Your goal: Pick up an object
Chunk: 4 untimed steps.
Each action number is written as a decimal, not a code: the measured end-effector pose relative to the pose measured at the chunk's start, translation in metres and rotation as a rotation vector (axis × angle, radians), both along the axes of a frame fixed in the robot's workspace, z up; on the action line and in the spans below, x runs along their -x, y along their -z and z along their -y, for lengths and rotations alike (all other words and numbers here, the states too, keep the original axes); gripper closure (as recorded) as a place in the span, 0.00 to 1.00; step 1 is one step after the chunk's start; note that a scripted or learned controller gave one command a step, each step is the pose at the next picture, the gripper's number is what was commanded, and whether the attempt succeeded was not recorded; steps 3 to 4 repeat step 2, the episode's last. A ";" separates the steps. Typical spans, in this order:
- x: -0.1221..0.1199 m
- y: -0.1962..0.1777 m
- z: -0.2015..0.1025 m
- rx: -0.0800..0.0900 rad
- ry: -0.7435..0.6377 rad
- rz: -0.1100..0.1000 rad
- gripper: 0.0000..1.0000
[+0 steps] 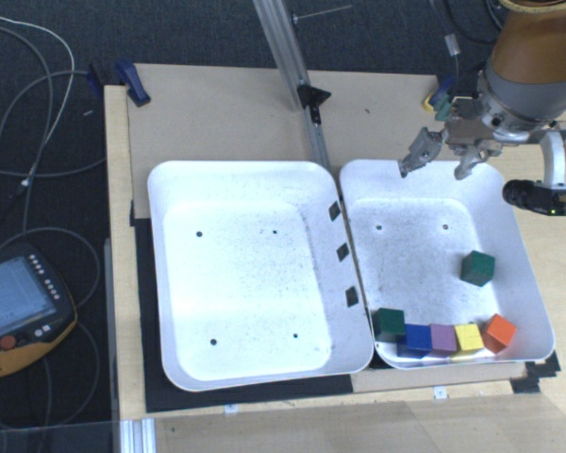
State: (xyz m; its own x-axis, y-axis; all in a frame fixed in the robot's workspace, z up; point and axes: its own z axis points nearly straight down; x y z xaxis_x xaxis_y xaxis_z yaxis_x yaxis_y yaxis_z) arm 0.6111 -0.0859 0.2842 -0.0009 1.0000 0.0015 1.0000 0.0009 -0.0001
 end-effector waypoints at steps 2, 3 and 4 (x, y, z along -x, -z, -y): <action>0.043 0.086 0.131 0.001 0.009 -0.009 0.00; 0.043 0.086 0.131 0.001 0.009 -0.009 0.00; 0.043 0.086 0.131 0.001 0.009 -0.009 0.00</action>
